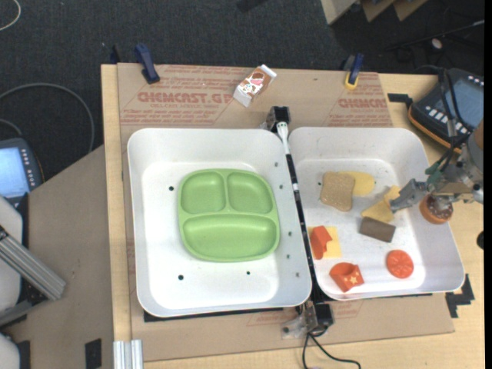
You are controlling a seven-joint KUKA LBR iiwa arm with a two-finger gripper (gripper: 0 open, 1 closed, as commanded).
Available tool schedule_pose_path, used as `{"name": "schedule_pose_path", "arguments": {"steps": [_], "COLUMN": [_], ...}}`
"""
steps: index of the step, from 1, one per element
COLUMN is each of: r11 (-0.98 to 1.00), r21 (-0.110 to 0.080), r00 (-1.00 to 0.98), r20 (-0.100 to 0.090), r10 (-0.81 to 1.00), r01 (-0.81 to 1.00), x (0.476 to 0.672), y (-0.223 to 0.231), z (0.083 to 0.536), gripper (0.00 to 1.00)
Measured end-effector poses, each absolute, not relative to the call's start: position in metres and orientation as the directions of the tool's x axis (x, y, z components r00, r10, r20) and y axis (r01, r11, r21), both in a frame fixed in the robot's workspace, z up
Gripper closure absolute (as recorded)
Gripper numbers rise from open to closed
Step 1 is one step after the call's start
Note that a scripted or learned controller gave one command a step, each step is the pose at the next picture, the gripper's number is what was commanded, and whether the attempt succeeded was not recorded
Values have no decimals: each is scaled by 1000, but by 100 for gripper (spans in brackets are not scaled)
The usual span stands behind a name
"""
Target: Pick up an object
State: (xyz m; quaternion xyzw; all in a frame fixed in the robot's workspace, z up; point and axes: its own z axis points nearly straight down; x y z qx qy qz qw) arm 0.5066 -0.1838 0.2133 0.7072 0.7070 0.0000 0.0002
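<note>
I am judging the pick as not yet done: nothing is showing between my fingers, and every object I can see is lying on the floor of the right bin [430, 271]. So the whole grasp and lift are still ahead of me.

My gripper [405, 196] is reaching in from the right, low over the right side of that bin, with the wrist angled so the fingers are pointing left toward the cluster of items. The tip is sitting just beside, perhaps touching, the yellow wedge [382, 208]; I cannot tell whether there is contact. My fingers are looking narrow, close together at the tip, though the view is small and blurred there, so I am not certain of the gap.

The candidates are lying near me. The tan bread slice [337, 191] is resting toward the far middle of the bin, with a yellow piece [364, 181] touching its right edge. The brown block [377, 228] is lying just near of the yellow wedge. Along the near side, the orange-and-yellow block [324, 241], the red cup [347, 276] and the red disc [399, 264] are spread from left to right.

The left bin [146, 229] is holding a green divided plate [228, 214], well apart from my reach. A small carton [254, 84] is lying on the bench beyond both bins.

I am judging the yellow wedge as the likeliest target, since my tip is closest to it.
</note>
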Motion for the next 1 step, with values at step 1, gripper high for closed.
{"name": "schedule_pose_path", "arguments": {"steps": [1], "r11": [0], "r21": [-8], "r00": [0], "r20": [3], "r10": [1000], "r01": [1000], "x": [519], "y": [-186], "z": [108], "gripper": [0]}}
